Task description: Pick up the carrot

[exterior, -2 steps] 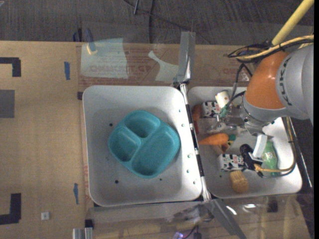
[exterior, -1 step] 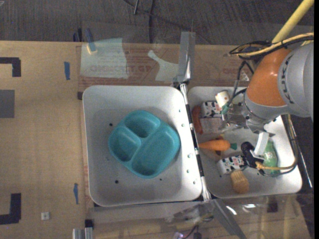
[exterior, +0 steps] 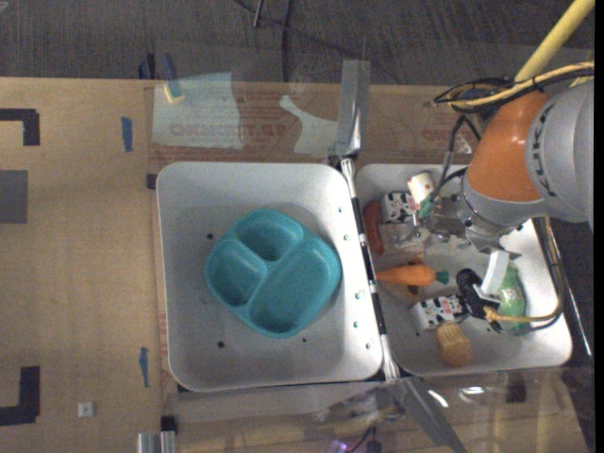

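Note:
The carrot (exterior: 408, 276), orange with a small green end pointing right, lies flat near the left wall of the right bin (exterior: 547, 352). My gripper (exterior: 411, 238) reaches in from the right and hangs just above and behind the carrot, at the end of the grey arm with the orange band (exterior: 505, 159). Nothing is visibly held. The gripper's body hides part of the bin floor behind the carrot.
Around the carrot lie a red sausage-shaped piece (exterior: 373, 226), a black-and-white patterned block (exterior: 396, 206), a second patterned block (exterior: 442, 310), a tan round piece (exterior: 455, 344) and a green item (exterior: 511, 296). The left bin (exterior: 189, 328) holds a teal divided plate (exterior: 274, 272).

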Controlling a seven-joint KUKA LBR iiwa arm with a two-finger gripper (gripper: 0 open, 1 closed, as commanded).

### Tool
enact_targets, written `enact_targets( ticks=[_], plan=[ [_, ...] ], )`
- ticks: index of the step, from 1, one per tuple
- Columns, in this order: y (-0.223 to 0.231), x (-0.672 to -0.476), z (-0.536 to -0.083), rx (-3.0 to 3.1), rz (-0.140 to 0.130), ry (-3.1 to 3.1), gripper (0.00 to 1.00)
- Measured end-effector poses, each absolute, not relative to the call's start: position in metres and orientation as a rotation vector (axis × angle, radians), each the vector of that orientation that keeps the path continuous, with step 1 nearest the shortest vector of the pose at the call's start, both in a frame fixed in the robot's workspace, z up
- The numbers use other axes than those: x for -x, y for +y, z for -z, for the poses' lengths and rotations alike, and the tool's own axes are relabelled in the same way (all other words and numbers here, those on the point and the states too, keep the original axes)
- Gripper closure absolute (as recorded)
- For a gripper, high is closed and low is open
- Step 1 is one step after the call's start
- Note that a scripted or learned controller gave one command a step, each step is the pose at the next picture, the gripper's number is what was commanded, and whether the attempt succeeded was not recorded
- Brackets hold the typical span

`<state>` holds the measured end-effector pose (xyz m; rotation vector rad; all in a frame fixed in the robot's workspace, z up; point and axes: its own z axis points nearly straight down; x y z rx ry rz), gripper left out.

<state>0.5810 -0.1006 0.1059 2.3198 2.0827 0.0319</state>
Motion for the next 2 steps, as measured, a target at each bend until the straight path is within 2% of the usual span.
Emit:
enact_targets(
  ticks=[1, 2],
  plan=[
    [-0.0363, -0.5867, -0.1833, -2.514, 0.002, 1.884, 0.0],
    [-0.0362, -0.5867, -0.1833, -2.515, 0.002, 1.884, 0.0]
  ],
)
